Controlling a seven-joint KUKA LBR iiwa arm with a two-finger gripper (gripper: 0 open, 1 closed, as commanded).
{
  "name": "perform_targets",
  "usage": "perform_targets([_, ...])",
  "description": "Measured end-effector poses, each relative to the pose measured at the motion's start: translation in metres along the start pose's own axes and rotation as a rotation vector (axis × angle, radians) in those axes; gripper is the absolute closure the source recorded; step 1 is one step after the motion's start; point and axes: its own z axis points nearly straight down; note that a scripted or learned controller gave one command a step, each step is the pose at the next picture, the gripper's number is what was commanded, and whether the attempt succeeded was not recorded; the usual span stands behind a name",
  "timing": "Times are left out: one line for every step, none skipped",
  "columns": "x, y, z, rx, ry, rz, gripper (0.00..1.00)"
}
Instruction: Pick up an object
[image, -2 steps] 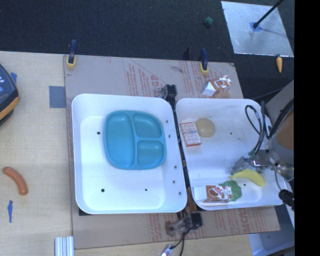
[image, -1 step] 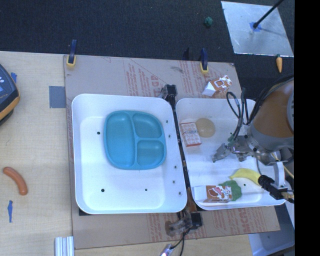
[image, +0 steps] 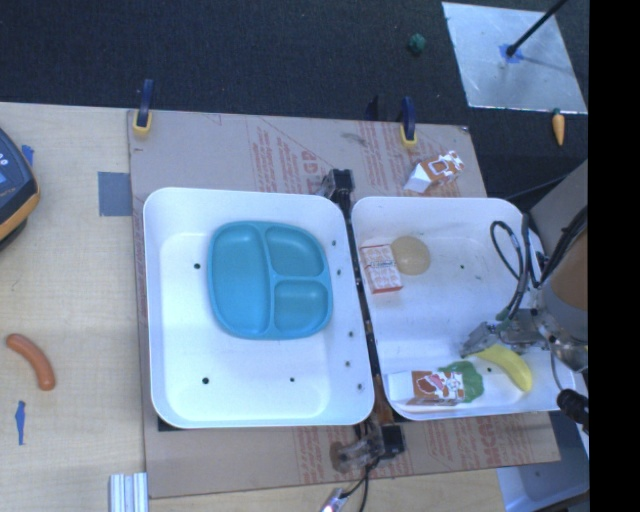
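Currently tool (image: 487, 340) sits low in right bin (image: 450, 215), just beside banana (image: 508, 368); finger state unclear. Bins rest on cardboard sheet (image: 290, 150) clamped to wooden table (image: 60, 290). Dark carpet floor (image: 250, 50) lies beyond.

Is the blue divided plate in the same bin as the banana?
No: the blue divided plate lies in the left bin, while the banana lies in the right bin near the gripper.

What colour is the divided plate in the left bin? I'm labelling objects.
Light blue, plain; the camera view shows the divided plate clearly.
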Motion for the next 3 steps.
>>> perform_targets([0.000,0.000,-0.010,0.001,-0.001,-0.005,1.00])
perform_targets([0.009,0.067,-0.070,-0.003,0.000,-0.002,1.00])
perform_targets([0.009,0.066,-0.069,-0.001,0.000,-0.002,0.00])
